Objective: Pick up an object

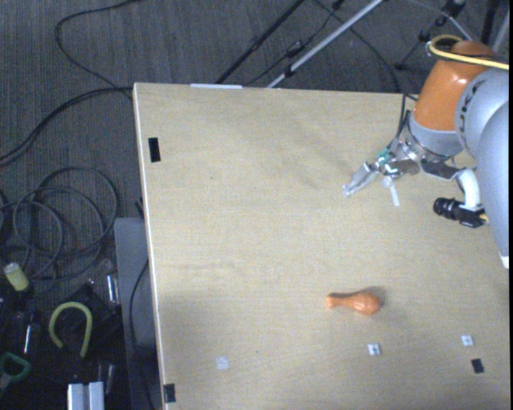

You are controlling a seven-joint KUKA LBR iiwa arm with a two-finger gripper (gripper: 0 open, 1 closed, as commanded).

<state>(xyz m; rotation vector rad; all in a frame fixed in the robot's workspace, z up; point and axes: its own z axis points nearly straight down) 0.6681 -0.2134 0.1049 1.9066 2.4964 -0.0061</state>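
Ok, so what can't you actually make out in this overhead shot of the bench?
- Arm: cut off by the right edge of the camera view.
- Orange object: too small and blurred to identify.
- Small markers near the front of the board: too tiny to read.

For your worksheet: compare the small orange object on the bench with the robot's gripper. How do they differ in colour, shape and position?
Colour: the orange object is plain orange; the gripper is pale and silvery.
Shape: the orange object is rounded, bulging at one end and tapering to a neck; the gripper ends in thin pointed prongs.
Position: the orange object lies lower in the view, apart from the gripper, which is nearer the right.
Both are seen against the tan bench top.
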